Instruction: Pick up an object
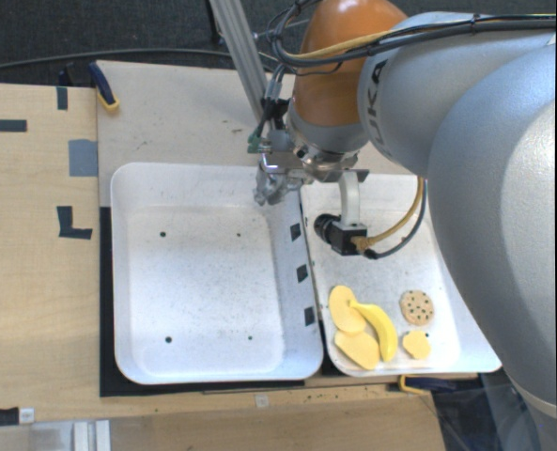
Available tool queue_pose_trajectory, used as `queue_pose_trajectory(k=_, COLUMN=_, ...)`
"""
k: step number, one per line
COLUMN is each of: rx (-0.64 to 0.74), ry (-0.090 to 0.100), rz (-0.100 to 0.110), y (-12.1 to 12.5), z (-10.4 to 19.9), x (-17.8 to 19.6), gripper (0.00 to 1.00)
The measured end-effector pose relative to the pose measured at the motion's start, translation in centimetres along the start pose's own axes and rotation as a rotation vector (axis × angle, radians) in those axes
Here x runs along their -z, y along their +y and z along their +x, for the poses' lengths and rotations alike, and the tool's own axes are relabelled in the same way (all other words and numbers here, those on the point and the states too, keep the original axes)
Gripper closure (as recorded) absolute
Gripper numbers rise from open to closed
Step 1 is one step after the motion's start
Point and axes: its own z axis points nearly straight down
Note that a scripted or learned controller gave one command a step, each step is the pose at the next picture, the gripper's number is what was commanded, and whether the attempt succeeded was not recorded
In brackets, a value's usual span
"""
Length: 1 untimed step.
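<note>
- a cluster of small yellow pieces [363, 332] and a round speckled cookie [416, 306] lie at the near end of the right bin [447, 341], the yellow ones touching or overlapping, the cookie just beside them.
- the curved banana-shaped piece [382, 330] rests across the flatter yellow shapes; a small yellow chunk [415, 346] sits apart, below the cookie.
- by their look these are light toy foods, likely stiff and smooth, so liable to slip; the banana's narrow middle or the lone chunk seems the easiest place to take hold, since the cookie lies flat and offers little edge.
- the hand [270, 188] hangs at the far end of the ridge between the two bins, well apart from the pieces; whether its fingers are apart or together cannot be told from this angle, and nothing shows between them.
- the left bin [128, 252] is shallow, white and finely speckled; both bins sit on a pale worktop [34, 252] marked with dark tape.
- the arm [485, 158] looms over the right bin, leaving tight room near the bin wall.
</note>
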Motion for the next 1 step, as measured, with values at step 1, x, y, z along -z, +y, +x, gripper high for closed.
queue_pose_trajectory(k=1, rx=-0.004, ry=-0.003, rz=0.0, y=0.0, z=-0.37, x=0.0, gripper=0.0)
